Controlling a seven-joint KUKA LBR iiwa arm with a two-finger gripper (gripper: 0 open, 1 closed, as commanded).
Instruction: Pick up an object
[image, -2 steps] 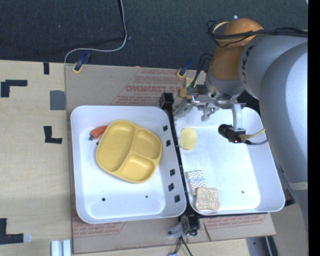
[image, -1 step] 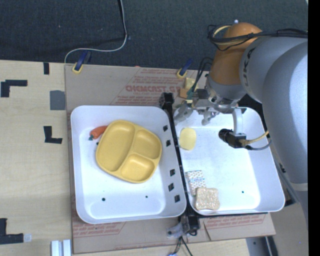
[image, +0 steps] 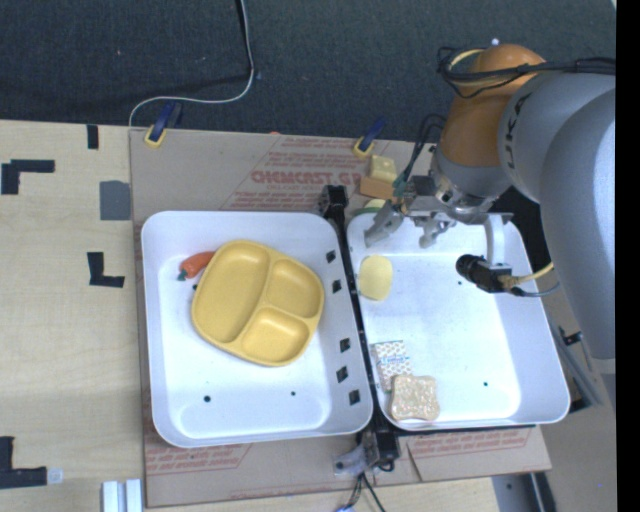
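Hovering over the right bin (image: 520, 330), the gripper (image: 405, 230) has its fingers apart above a pale yellow object (image: 376, 277).

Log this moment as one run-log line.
hand: over right bin's far edge, nothing seen held | right bin: pale yellow piece, toast slice, patterned packet | left bin: yellow divided plate, orange item

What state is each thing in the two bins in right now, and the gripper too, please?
yellow divided plate: right side up, lying in the left bin.
orange piece: partly tucked under the plate's edge.
pale yellow round piece: lying loose in the right bin.
toast-like slice: flat, near the front wall.
gripper: above the right bin's back edge, holding nothing.
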